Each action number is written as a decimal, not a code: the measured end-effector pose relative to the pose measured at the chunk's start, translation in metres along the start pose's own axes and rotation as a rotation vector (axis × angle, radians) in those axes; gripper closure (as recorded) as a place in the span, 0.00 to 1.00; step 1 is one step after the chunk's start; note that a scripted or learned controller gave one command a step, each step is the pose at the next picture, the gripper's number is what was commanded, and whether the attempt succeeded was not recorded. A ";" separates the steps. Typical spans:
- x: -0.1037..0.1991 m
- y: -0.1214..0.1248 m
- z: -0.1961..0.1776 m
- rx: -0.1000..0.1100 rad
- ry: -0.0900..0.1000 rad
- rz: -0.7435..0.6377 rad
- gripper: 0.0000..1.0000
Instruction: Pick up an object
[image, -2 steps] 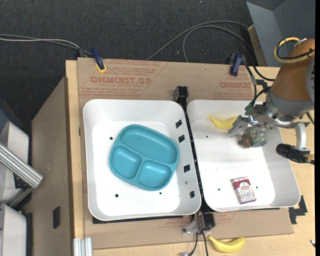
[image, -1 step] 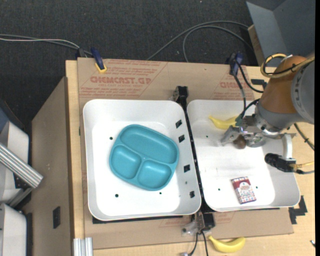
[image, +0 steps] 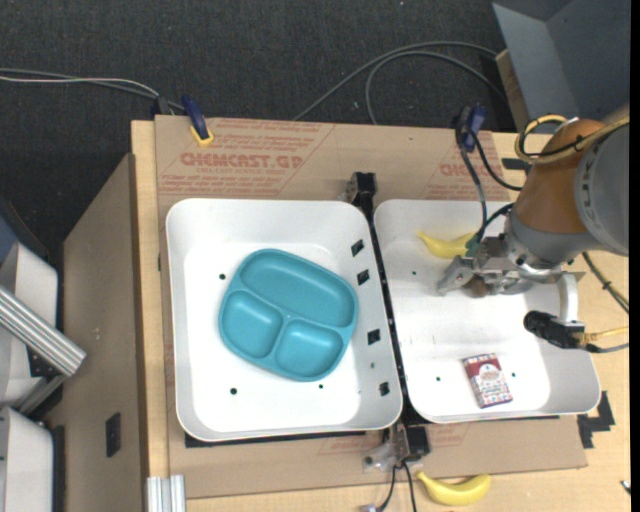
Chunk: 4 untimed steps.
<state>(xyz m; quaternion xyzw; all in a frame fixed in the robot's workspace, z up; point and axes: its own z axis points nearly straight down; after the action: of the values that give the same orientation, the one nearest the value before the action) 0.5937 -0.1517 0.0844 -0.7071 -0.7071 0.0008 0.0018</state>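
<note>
1. On the bench (image: 250, 145), two shallow white bins side by side, inner rims touching down the middle of the view
2. In the left bin (image: 185, 330), a blue plate (image: 288, 313) with three compartments, lying flat about the middle, set askew to the walls
3. In the right bin (image: 430, 340), a yellow banana (image: 440, 243) near the top wall, toward the inner rim, lying flat on the white floor
4. Lower in the same bin, a small red-and-white card box (image: 487, 381), flat, close to the bottom wall and well apart from the yellow banana
5. From the right, the arm (image: 560, 190), grey with an orange band, bent down over the upper right part of the right bin
6. Jaws low over the upper half of the right bin, just beside the yellow banana on its right, well above the card box in the view
7. Cannot tell whether the jaws stand wide or narrow, nor whether they touch the yellow banana
8. Outside the bins, a second banana (image: 455, 487) at the bottom edge of the bench, below the right bin
9. At the top edge of the bench, two blue clamps, one (image: 197, 120) above the left bin, the other (image: 468, 127) above the right bin
</note>
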 end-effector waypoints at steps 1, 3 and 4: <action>0.000 0.001 -0.012 -0.004 0.000 0.000 1.00; -0.014 0.007 -0.137 -0.011 -0.003 -0.001 1.00; -0.022 0.005 -0.198 -0.012 -0.004 -0.001 1.00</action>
<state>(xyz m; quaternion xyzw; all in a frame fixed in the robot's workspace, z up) 0.5992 -0.1741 0.2821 -0.7068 -0.7074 -0.0019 -0.0037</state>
